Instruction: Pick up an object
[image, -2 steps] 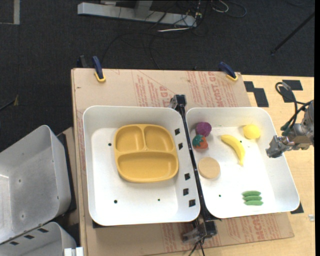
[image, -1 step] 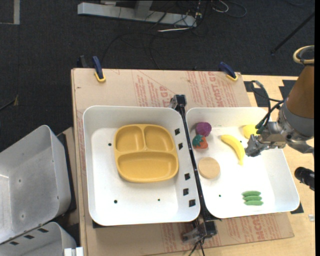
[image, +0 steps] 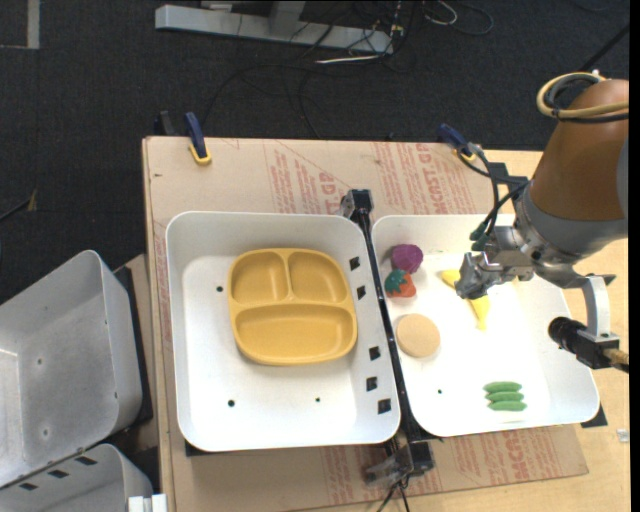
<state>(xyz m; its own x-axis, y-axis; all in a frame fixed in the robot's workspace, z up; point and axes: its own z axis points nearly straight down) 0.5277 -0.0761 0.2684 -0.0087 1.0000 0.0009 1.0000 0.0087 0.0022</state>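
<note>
A yellow banana (image: 477, 305) lies in the right bin (image: 560, 400), directly under the pincer (image: 472, 285) — its long axis runs away from the divider toward the bin's near edge, one end poking out below the tool. Whether the pincer grips it cannot be told — the wrist hides it

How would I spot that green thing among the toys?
Look in the right white bin, at its near corner, away from the grey gripper. The green ridged pea pod toy lies alone there, well apart from the round tan cookie toy.
</note>
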